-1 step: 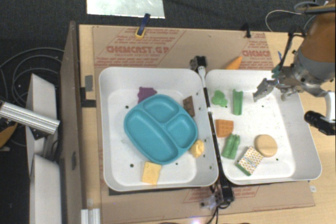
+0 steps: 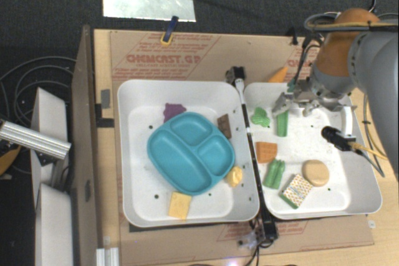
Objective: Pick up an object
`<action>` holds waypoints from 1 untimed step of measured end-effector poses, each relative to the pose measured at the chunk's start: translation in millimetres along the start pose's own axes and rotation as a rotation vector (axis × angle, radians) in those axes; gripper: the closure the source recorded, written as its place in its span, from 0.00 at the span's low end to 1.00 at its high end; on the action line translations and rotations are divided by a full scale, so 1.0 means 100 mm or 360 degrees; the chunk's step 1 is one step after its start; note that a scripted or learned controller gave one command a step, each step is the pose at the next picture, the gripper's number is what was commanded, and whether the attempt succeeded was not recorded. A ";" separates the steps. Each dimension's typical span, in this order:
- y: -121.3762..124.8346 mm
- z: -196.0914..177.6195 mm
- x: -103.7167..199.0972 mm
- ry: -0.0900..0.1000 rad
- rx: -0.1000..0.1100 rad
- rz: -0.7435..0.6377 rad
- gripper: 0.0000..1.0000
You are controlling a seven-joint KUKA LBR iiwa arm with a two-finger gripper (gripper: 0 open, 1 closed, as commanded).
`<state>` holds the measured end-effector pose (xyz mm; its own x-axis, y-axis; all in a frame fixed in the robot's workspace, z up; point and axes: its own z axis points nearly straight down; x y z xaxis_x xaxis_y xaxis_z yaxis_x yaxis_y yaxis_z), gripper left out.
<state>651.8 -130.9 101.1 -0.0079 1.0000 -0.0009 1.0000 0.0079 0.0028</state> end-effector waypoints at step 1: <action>0.18 0.17 0.04 0.0001 -0.0001 0.0003 0.00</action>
<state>669.9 -127.1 84.4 -0.0061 1.0000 0.0000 1.0000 0.0061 0.0037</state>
